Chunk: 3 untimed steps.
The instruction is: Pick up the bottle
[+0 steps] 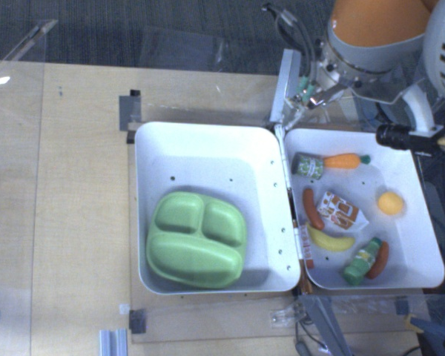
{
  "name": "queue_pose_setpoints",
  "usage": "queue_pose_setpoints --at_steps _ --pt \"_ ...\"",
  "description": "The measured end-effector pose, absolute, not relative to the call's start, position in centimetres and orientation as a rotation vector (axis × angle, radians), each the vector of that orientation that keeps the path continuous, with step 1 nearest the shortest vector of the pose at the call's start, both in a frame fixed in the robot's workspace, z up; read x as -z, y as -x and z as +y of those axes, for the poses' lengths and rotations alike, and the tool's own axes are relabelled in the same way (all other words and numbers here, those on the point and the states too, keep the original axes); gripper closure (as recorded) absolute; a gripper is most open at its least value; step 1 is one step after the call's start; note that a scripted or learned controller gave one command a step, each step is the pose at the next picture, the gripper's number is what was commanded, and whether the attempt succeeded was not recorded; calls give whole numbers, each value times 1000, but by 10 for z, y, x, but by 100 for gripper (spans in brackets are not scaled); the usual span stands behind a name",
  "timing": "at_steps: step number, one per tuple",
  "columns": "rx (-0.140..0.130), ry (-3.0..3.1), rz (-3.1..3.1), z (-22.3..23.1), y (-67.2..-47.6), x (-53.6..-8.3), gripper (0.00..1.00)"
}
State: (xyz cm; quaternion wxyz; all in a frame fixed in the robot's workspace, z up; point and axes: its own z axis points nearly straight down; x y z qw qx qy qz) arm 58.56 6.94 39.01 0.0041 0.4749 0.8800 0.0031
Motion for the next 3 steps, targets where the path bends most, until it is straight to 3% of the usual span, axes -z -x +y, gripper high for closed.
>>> queue_pose_setpoints --at_steps 1,3 --pt "-9 -716 3048 127 -669 -394 100" --pt "-9 52 3130 237 -641 -410 100"
